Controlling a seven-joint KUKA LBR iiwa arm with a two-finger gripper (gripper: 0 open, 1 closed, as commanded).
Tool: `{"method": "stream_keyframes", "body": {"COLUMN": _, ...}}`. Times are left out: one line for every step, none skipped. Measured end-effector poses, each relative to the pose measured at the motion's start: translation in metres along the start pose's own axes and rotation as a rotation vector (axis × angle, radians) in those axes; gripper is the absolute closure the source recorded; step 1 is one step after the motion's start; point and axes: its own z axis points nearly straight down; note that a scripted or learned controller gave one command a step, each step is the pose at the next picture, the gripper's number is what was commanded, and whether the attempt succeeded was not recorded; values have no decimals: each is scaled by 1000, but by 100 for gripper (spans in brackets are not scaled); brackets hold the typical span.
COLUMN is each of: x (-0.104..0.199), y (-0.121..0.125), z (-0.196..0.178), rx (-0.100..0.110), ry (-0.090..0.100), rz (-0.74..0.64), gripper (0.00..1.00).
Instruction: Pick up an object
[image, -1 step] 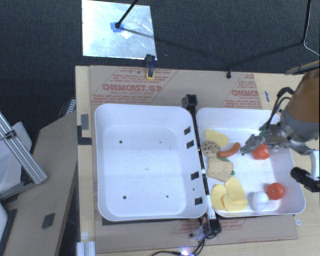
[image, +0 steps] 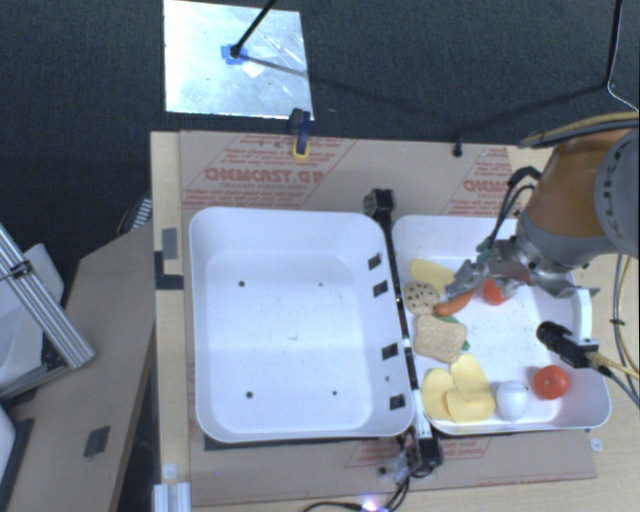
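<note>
At the near edge of the right bin (image: 600, 405) lie a tomato (image: 550, 381), a white egg (image: 512, 399) and yellow slices (image: 458, 390). Behind them sit a cracker (image: 440, 338), a cookie (image: 420, 296) and a carrot (image: 456, 302). The gripper (image: 484, 270) hangs just above the carrot; its grip cannot be made out.

Orange carrot (image: 455, 302) lies tilted just left of the hand (image: 487, 272); small red piece (image: 493, 292) right below it; tan cracker (image: 440, 339) further below-left, flat.
</note>
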Motion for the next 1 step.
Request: {"method": "stream_keyframes", "body": {"x": 14, "y": 19, "z": 75, "rx": -2, "ry": 1, "rz": 3, "gripper": 0}}
